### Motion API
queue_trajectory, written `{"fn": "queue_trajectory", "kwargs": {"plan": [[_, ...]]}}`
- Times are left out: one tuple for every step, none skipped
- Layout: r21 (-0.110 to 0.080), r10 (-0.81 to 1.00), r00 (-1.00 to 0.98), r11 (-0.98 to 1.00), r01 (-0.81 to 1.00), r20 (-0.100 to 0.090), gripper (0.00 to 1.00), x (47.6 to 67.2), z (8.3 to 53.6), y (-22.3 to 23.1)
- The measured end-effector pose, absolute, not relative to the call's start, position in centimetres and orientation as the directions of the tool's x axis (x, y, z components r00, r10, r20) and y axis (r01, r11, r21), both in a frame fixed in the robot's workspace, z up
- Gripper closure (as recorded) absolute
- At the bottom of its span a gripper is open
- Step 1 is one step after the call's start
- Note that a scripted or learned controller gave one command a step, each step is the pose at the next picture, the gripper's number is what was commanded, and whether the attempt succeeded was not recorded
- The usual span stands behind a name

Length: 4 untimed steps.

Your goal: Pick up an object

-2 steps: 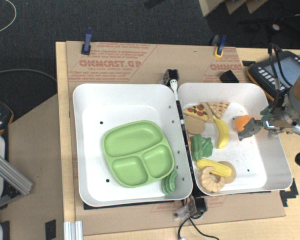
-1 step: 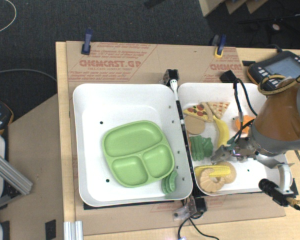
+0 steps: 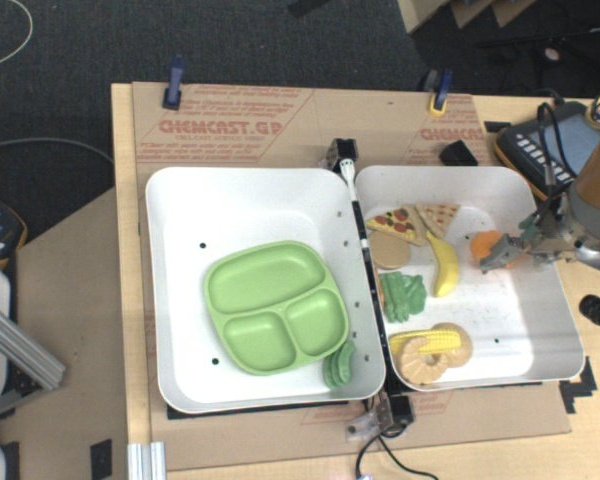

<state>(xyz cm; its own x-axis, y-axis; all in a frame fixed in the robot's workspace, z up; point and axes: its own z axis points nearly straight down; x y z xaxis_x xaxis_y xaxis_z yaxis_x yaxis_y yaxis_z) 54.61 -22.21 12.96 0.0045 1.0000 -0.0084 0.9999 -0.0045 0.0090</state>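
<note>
Nearest the camera, at the near edge of the right bin (image 3: 540, 358), sits a corn cob (image 3: 438, 342) on a tan round piece (image 3: 427, 360), hard by the divider between the bins. Taking that right bin as landmark: a green leafy item (image 3: 401, 295) lies beyond the corn along the divider side; a yellow banana (image 3: 443, 264) runs lengthwise near to far, about mid-bin, slightly bowed; a pizza slice (image 3: 397, 223) and a toast-like wedge (image 3: 438, 214) lie at the far end; a brown disc (image 3: 389, 253) sits just this side of the pizza. A small orange object (image 3: 486, 240) rests toward the bin's right half, just beside the gripper (image 3: 502, 255). The gripper reaches in low over the right wall, its dark tip pointing toward the divider. Whether it is released or clenched cannot be told; nothing can be made out held in it. Key relation: the orange object lies immediately on the divider side and slightly far side of the tip, touching or nearly so — cannot say which. Judgement: the orange piece is the likeliest target; the banana lies next, farther toward the divider, its long axis crosswise to the reach. The left bin (image 3: 180, 268) holds a green divided plate (image 3: 275, 306), well apart.
</note>
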Motion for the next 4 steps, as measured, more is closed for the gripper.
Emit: {"fn": "queue_trajectory", "kwargs": {"plan": [[-0.006, 1.0, -0.004, 0.004, 1.0, 0.004, 0.0, 52.6, 8.2, -15.0], [0.008, 1.0, -0.004, 0.004, 1.0, -0.003, 0.0, 59.2, 11.6, -15.1], [0.012, 1.0, 0.003, -0.003, 1.0, -0.008, 0.0, 63.6, 18.5, -22.9], [-0.007, 1.0, -0.005, 0.005, 1.0, 0.004, 0.0, 63.1, 7.9, -16.5]]}}
